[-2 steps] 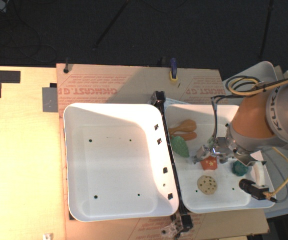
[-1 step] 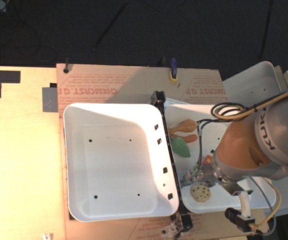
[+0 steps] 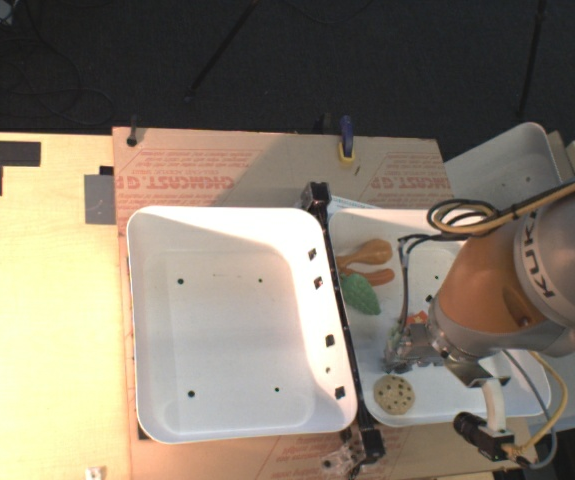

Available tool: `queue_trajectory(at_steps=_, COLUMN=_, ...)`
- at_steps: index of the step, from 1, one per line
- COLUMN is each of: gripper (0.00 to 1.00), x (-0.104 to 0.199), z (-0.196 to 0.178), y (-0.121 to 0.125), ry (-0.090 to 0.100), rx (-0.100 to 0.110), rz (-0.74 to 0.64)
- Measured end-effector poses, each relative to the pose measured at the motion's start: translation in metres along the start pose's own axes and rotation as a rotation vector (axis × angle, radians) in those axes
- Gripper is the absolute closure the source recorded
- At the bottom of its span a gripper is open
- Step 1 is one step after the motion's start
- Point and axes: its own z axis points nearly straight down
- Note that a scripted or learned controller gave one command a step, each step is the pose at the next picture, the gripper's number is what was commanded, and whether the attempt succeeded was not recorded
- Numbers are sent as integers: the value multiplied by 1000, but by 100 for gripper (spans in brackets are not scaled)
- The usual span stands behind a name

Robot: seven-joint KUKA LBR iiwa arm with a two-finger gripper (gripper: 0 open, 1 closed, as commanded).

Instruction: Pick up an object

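The counter (image 3: 37, 308) is pale wood, with a brown cardboard sheet (image 3: 267, 168) laid under two white bins. The left bin (image 3: 157, 408) is the larger thing in view, sitting at 9 o'clock from the arm. The right bin (image 3: 367, 218) lies just beside it, the two rims touching along a black clip strip.

The grey arm (image 3: 497, 288) with its orange band covers the right bin's 3 o'clock half, cables looping over its top. Its jaws (image 3: 404, 348) point down into the bin; whether they are apart or together I cannot tell, since the wrist hides them.

At 12 o'clock from the jaws lie an orange-brown toy piece (image 3: 367, 256) and, touching it below, a green leaf-shaped toy (image 3: 361, 294). At 6 o'clock, near the jaws, rests a round speckled cookie (image 3: 395, 395).
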Motion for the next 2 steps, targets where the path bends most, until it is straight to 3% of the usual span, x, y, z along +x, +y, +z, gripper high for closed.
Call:
queue_trajectory(at_steps=1, gripper=100, x=55, z=-94, y=1, ry=1, rx=-8, rz=-16)
queue_trajectory(at_steps=2, gripper=100, x=52, z=-99, y=0, ry=0, rx=2, rz=-10)
